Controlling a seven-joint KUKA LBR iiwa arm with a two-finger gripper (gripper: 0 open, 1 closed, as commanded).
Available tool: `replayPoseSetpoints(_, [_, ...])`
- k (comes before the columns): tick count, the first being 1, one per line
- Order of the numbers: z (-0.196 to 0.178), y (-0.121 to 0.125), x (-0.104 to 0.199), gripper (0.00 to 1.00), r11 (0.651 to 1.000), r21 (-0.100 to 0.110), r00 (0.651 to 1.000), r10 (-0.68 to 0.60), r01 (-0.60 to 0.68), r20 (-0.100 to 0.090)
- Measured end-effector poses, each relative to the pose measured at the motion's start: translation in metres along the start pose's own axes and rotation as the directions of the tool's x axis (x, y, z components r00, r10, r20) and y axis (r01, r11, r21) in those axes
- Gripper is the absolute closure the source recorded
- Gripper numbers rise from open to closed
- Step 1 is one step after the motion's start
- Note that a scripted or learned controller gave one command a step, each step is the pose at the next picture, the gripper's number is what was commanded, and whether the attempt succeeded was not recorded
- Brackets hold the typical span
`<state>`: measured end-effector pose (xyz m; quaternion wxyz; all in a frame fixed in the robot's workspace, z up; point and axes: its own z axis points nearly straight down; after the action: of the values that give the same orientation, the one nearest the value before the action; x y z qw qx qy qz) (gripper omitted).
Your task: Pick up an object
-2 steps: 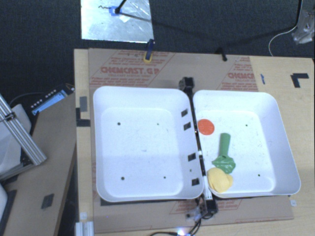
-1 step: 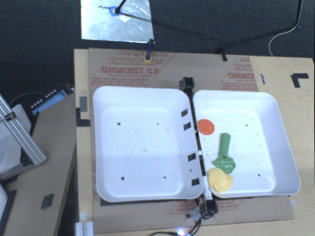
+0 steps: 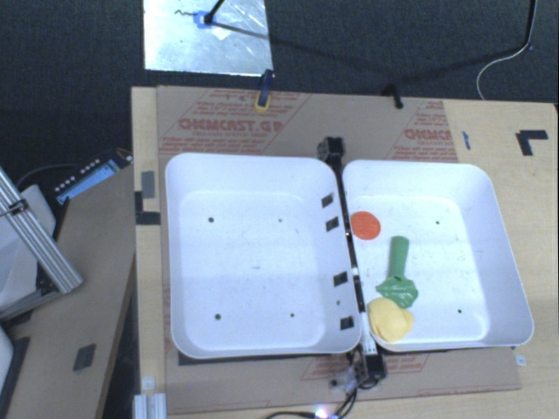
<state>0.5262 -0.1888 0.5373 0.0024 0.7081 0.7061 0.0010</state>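
Two white bins (image 3: pixel 253 168) side by side on the bench (image 3: pixel 489 129). Three things total in the right bin (image 3: pixel 489 234): one orange disc (image 3: pixel 365 226), one green piece (image 3: pixel 398 273), one yellow lump (image 3: pixel 390 319).

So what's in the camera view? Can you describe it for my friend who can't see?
Two shallow white bins sit side by side on a bench. The right bin holds an orange disc, a green toy and a yellow lump, all near its left wall. The left bin lies beside it.

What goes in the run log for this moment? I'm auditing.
right bin: orange disc, green toy, yellow lump | none lifted
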Motion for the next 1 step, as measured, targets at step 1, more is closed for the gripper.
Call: replayPoseSetpoints(1, [-0.0102,0.0036,0.0016,1.0,1.0,-0.003,1.0,-0.008,0.008,0.002])
